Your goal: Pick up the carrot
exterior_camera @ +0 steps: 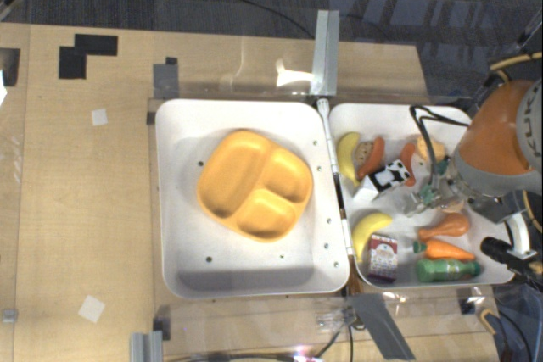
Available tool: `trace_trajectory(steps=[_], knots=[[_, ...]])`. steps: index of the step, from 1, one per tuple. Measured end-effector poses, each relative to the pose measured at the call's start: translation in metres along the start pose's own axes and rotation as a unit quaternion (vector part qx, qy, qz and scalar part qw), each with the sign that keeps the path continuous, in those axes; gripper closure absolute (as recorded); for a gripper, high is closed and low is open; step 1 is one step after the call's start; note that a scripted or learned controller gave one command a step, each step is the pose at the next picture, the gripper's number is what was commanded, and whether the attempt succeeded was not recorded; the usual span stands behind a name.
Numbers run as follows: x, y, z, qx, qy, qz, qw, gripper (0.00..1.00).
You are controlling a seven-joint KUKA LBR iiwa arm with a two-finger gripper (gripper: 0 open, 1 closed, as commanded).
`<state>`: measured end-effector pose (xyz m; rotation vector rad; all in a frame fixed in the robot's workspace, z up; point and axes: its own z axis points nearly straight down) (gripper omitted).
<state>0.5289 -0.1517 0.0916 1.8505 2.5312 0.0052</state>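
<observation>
right bin (pixel 399 282) – arm low over its middle. gripper (pixel 433 197) just above the carrot (pixel 448 250), apart from it; can't tell how wide it's open, nothing seen in it. carrot lies in the bin – pick not yet done.

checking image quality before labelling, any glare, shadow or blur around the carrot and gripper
Camera view: even overhead light, with a soft shadow along the near inner wall of the left bin and a bright glare patch on the clear panel behind both bins; the carrot is sharp and unshaded; the gripper is small and cluttered against the toys, its fingers hard to resolve.
</observation>
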Motion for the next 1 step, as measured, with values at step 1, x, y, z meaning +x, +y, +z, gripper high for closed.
trace_trajectory(steps=[1], knots=[[0.0184,-0.0346,-0.0269,0.001,0.001,-0.060,0.9982,1.00]])
